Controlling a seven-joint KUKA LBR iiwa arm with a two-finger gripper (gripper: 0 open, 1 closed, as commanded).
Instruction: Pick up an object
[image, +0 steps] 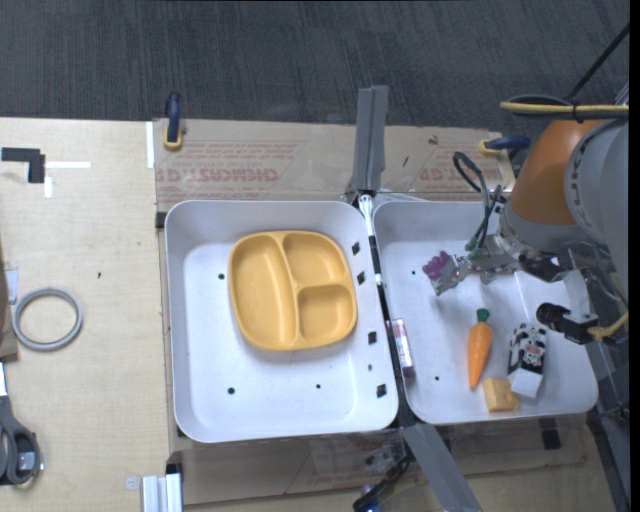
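Two white bins sat on the worktop; end effector (452, 277) hovered in the right bin (420, 395), finger state indiscernible, just beside a purple object (436, 265), with the carrot (479, 348) nearby, so a misaligned closure could nudge the purple piece away.

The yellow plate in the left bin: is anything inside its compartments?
No. The yellow plate lies in the left bin, and all three compartments show bare yellow. What lies under the plate is covered and cannot be seen.
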